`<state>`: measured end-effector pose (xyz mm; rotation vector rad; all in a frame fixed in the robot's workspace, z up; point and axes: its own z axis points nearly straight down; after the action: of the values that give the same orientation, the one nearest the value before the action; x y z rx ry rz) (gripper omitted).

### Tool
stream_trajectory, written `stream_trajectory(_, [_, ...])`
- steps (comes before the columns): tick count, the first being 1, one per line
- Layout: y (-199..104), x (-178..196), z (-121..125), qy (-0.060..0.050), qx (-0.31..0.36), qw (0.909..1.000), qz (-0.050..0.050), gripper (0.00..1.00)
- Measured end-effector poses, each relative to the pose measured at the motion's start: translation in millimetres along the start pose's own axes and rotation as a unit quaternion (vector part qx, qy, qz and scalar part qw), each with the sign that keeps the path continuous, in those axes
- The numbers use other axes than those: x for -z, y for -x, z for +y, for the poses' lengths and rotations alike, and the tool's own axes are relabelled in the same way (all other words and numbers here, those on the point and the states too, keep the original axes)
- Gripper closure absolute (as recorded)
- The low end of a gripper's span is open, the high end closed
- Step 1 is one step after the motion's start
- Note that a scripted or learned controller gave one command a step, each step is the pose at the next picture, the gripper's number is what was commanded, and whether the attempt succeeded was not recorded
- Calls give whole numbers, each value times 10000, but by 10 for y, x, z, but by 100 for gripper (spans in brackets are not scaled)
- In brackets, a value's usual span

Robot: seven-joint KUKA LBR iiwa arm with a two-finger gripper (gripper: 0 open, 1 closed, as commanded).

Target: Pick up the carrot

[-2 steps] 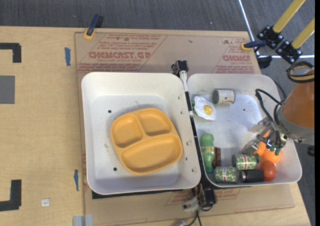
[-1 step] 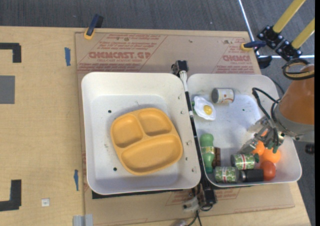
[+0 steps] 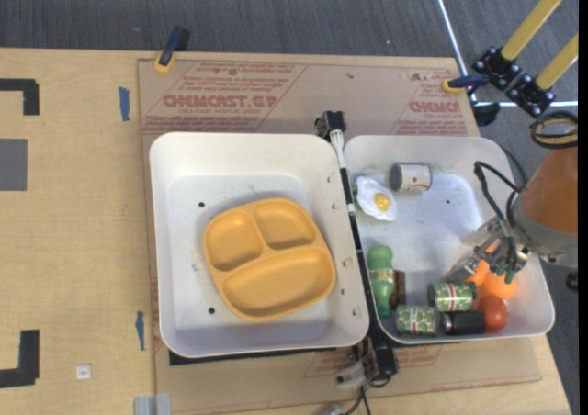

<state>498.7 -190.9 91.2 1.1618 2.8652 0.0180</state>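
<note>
Two fingers (image 3: 496,255) of gripper (image 3: 493,263) hung low in right bin (image 3: 432,211), just over carrot (image 3: 496,283); open or shut, could not tell. Carrot lay near bin's right front corner, beside tomato (image 3: 494,312) and green-labelled can (image 3: 451,295). Fried egg (image 3: 377,199) sat farther back. Left bin (image 3: 175,248) held yellow divided plate (image 3: 268,257).
</note>
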Motion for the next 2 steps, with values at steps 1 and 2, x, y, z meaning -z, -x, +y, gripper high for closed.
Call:
stream_trajectory(1, [122, -74, 42, -127, -281, 9993, 188, 0])
stream_trajectory(2, [-96, 8, 273, 9, 1320, 9912, -39, 0])
